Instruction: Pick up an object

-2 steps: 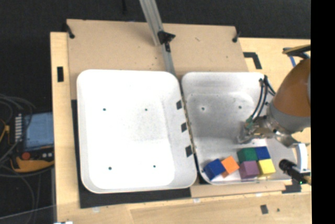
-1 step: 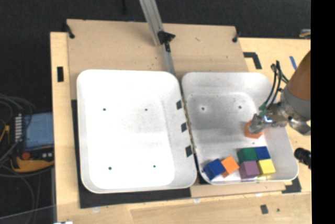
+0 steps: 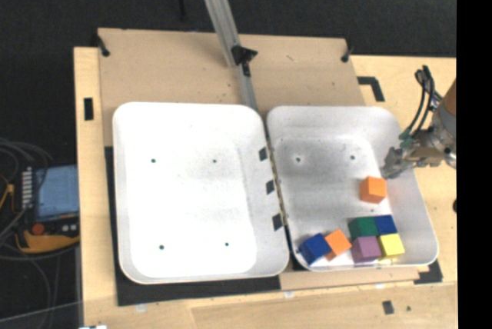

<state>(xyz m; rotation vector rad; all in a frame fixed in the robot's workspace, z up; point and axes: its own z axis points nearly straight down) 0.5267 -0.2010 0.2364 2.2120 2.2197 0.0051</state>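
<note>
Several small cubes lie in the right bin [image 3: 323, 127]. An orange cube [image 3: 373, 189] sits alone near the bin's right side. At the front right corner cluster a blue cube [image 3: 314, 247], a second orange cube [image 3: 337, 242], a green cube [image 3: 363, 228], a purple cube [image 3: 367, 247], a yellow cube [image 3: 392, 244] and another blue cube [image 3: 385, 225]. My gripper [image 3: 397, 161] hangs at the bin's right rim, just up and right of the lone orange cube, with nothing seen between its fingers.
The left bin [image 3: 188, 189] lies beside the right one. A slanted metal rail [image 3: 219, 8] runs from the top down to the gap between the bins. Cables and a blue box [image 3: 54, 193] lie off the bench at the left.
</note>
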